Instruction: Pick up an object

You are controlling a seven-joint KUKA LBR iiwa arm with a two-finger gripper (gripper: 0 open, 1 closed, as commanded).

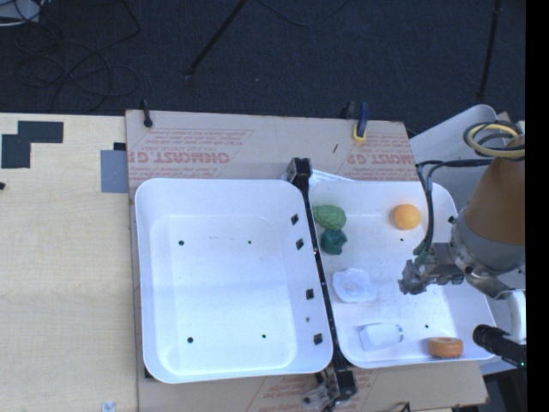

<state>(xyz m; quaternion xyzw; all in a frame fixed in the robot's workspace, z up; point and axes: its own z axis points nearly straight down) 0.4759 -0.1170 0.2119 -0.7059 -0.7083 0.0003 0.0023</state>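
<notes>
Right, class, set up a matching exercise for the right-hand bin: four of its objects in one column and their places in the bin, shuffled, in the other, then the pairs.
Objects:
1. orange ball
2. green lump
3. orange ring
4. clear cup

Places:
A. near edge, right corner
B. far left, by the divider
C. far side, toward the right
D. near edge, toward the middle

Pairs: 1-C, 2-B, 3-A, 4-D

Tool (415,279) low over right bin (446,197), near orange ball (407,217); green lumps (330,227), white pieces (353,285), orange ring (445,347) inside.
</notes>
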